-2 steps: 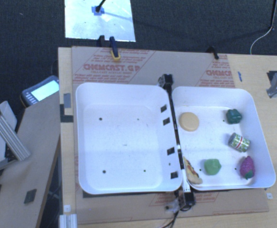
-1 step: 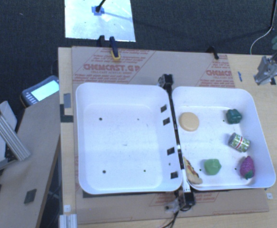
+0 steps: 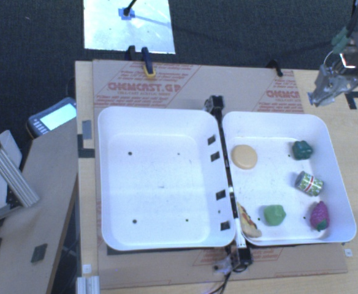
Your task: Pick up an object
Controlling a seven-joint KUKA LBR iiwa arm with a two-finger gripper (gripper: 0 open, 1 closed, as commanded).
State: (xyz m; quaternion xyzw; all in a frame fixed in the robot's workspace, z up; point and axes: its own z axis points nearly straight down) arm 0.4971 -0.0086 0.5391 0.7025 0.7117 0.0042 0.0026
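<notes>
Five objects sit in the right bin (image 3: 332, 141), all below and left of my gripper (image 3: 323, 94), which hangs over the desk (image 3: 252, 81) past the bin's far right corner. Can't tell how wide the gripper is open; nothing visibly held. Nearest: dark green piece (image 3: 301, 149), then striped can (image 3: 309, 183). Farther: tan disc (image 3: 245, 157), green lump (image 3: 274, 214), purple piece (image 3: 319, 215). They're spread apart, so probably clean approaches.
</notes>
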